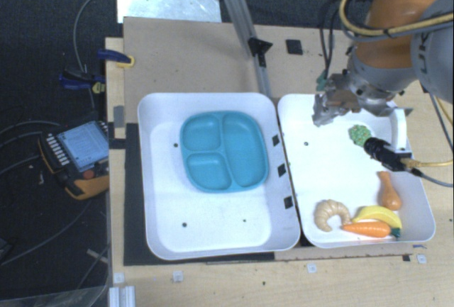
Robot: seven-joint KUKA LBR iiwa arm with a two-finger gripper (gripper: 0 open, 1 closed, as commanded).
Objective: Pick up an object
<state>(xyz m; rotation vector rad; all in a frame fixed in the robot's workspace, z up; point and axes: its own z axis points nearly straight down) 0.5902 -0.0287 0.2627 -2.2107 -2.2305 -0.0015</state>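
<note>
Camera view from above, at a slant: the things to be picked up all lie in the right bin [319, 164], a shallow white tray. A small green piece [360, 133], possibly toy broccoli, sits toward the bin's far right. Nearer, along the right wall, lies an orange-brown pear-shaped item [388, 192]. At the near edge three toy foods cluster: a tan croissant [331, 213] on the left, a yellow banana [379, 214] just to its right, and an orange carrot [367, 230] lying across the near side of both, touching or almost touching the banana.

The gripper [326, 113] hangs over the far left part of this bin, just left of the green piece and well apart from the near cluster. No object is seen in it. Whether it is spread or pressed together cannot be told at this sharpness. Behind it the grey arm with its orange band [397, 4] comes in from the right.

The left bin [213, 220] stands just beside the right one, their walls meeting in the middle. A blue divided plate [224, 151] with three compartments lies in it, toward the far side.

Both bins rest on a tan board [184, 57]. A grey metal pole [237, 1] slants across the far side of the board. Off the left edge lie blue clamps [106, 57] and, nearer, a handheld device with a blue screen [78, 149].
</note>
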